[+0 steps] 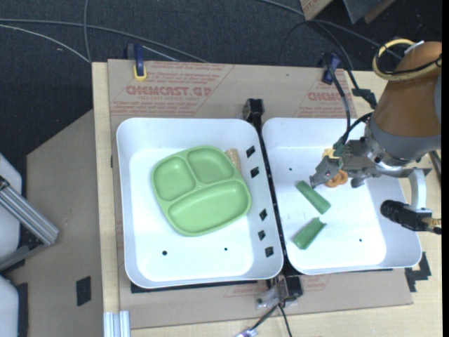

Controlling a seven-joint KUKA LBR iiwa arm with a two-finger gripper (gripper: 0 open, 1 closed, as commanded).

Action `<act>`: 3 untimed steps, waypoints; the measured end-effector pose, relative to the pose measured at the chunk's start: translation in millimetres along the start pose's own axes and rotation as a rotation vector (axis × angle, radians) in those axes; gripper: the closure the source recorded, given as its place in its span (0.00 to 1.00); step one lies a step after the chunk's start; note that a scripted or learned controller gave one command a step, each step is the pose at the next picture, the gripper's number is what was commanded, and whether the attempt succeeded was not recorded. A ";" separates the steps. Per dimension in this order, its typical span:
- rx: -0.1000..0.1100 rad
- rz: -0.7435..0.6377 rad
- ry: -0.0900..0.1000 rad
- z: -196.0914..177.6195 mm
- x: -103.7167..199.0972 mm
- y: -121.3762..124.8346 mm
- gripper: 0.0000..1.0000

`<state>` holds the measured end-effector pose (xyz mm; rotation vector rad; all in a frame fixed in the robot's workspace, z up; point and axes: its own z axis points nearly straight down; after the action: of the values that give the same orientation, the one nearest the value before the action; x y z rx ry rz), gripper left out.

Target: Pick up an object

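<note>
Gripper [330, 175] hung over right bin [365, 255], just above a green block [313, 196]; finger spacing could not be told. Green divided plate [201, 189] lay in left bin [140, 209].

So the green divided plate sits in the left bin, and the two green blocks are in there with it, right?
Not quite. The green divided plate is in the left bin, but the two green blocks lie in the right bin, as the camera view shows.
</note>
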<state>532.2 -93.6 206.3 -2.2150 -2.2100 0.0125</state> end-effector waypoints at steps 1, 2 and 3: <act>-0.013 -0.003 -0.002 -6.1 0.0 2.7 0.00; -0.008 -0.002 -0.001 37.2 -3.0 5.5 0.00; -0.008 -0.002 -0.001 80.2 -2.0 2.4 0.00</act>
<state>533.4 -95.3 126.1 -2.2170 -2.2164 0.0048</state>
